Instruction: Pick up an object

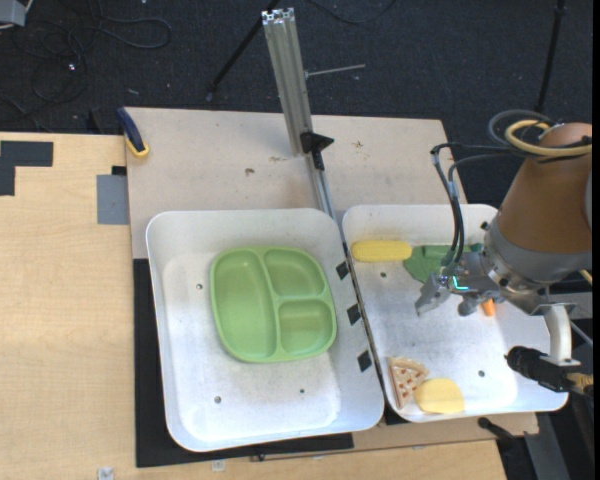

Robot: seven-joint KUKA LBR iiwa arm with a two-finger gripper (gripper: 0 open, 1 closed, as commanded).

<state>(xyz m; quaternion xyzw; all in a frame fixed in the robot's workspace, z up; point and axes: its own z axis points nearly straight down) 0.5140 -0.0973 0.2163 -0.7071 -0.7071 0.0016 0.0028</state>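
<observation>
Where the pale bench (pixel 380 158) meets a dark carpeted floor (pixel 130 28) strewn with black cables (pixel 100 38), two shallow white bins sit side by side. The left bin (pixel 180 368) holds a green divided plate (pixel 273 303) with three compartments, lying flat near its centre. The right bin (pixel 450 353) holds a yellow oblong object (pixel 380 251) near its far left corner, a green object (pixel 432 261) just beside it and partly hidden by the arm, a small orange piece (pixel 488 308) under the wrist, and, near the front edge, a pizza-slice toy (pixel 407 379) touching a rounded yellow object (pixel 440 396). The grey arm (pixel 545 208) reaches in from the right, and its gripper (pixel 442 296) hangs low over the middle of the right bin, near the green object. Whether its fingers are spread or pressed together cannot be told, and nothing is visibly held. An upright aluminium post (pixel 290 78) rises behind the bins. A light wooden board (pixel 50 298) with grey patches lies to the left of the bench, and a blue and yellow tool (pixel 133 133) rests at the bench's far left corner.
</observation>
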